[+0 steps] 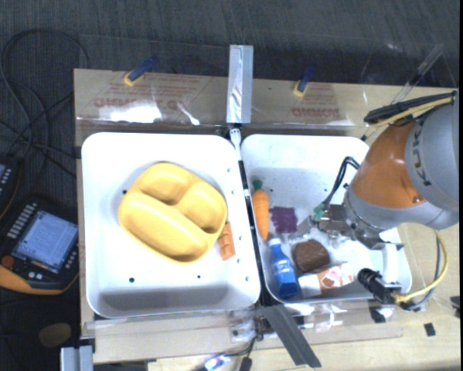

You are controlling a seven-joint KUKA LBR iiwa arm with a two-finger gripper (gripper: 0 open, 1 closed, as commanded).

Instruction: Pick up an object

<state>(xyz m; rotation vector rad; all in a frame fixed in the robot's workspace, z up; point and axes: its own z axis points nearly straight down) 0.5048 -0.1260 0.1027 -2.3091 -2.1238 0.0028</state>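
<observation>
The arm (405, 176) is reaching into the right bin (308, 161) from 3 o'clock. Its gripper (335, 219) is sitting low over the toys, but the wrist is hiding it, so I cannot tell if it is gripping anything.

Near the front edge, at 6 o'clock in that bin, a blue bottle (281, 269) is lying beside a white pack (331, 278) with red on it. Just behind them a brown lump (310, 255) is sitting; it is looking rough and round, like a small cake. These three are crowding together, touching or nearly so. I think that is the trouble: the gripper could be pinching two at once, or pushing one aside and closing on air. The bottle is looking smooth and round, so it could be rolling or slipping away.

Farther back, a purple block (284, 220) is lying flat, and an orange carrot (260, 211) is leaning along the left wall. The carrot is long and thin and so close to the wall that the gripper may be bumping the rim.

In the left bin (107, 284), a big yellow bun (173, 209) is looking soft and puffy, too wide to grip. A small orange piece (226, 242) is sitting at its 4 o'clock.
</observation>
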